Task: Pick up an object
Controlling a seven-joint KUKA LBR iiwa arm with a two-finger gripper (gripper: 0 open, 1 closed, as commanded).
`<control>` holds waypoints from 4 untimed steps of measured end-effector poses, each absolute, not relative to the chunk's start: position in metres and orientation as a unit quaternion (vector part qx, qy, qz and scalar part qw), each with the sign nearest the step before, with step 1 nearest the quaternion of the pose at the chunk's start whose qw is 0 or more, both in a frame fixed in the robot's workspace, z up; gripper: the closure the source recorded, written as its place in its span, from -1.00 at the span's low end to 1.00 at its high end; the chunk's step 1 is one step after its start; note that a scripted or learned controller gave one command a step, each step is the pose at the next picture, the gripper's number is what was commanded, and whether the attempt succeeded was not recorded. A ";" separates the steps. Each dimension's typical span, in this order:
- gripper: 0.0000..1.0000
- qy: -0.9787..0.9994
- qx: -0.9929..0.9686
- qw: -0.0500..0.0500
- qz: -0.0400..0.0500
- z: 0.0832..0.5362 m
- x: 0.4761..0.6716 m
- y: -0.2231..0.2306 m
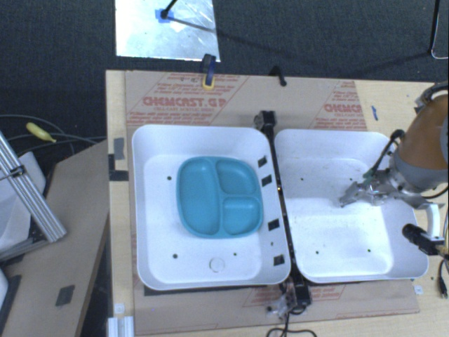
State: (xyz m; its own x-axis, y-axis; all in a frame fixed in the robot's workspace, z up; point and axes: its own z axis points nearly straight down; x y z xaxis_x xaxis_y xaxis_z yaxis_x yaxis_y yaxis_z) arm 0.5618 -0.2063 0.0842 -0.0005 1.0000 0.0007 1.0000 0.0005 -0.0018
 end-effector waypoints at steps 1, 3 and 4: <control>1.00 -0.708 -0.706 -0.002 -0.001 0.096 0.565 -0.207; 1.00 -0.708 -0.706 -0.005 -0.003 0.118 0.567 -0.207; 1.00 -0.707 -0.707 0.002 0.001 0.083 0.509 -0.206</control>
State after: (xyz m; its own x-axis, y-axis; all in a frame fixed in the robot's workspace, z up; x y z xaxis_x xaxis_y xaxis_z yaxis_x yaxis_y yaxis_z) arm 0.5090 -0.2064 0.0829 0.0009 1.0000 0.0014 1.0000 -0.0009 -0.0032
